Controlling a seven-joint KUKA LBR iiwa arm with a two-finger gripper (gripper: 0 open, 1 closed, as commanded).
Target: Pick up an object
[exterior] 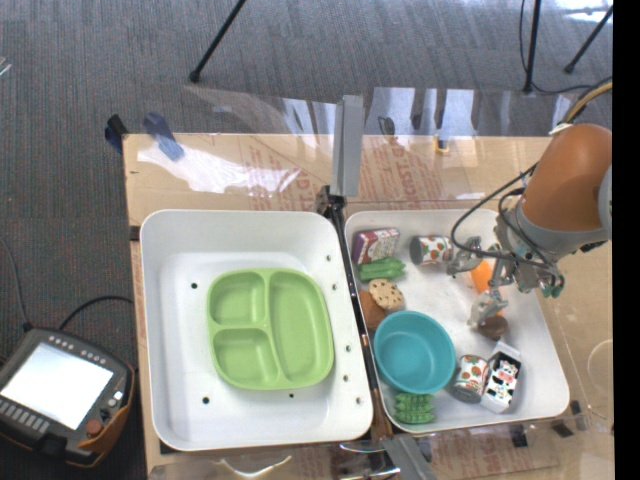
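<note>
Likely target: a small brown lump on the floor of the right bin, toward its right wall, about midway between far and near edges. Directly over it, touching or nearly so, the gripper, hanging from the grey and orange arm that reaches in from the right. Cannot tell whether the grip is wide, narrow or closed on anything: too small and too cluttered with cables to read. Nothing visibly lifted, so judged as not yet picked; closing, raising and clearing the bin all apparently left to do. Just far of the gripper, a small orange piece, close enough to be caught instead or nudged aside. Near of the lump, a short can and a cow-patterned carton side by side by the near rim. To the left, a teal bowl, with bare white floor between it and the lump. Further left and far: a cookie, a green pod, a purple carton and another small can. Right wall close by, so little sideways room there; straight up looks open. Beyond the divider, the left bin with a green divided plate, well apart from the work.
</note>
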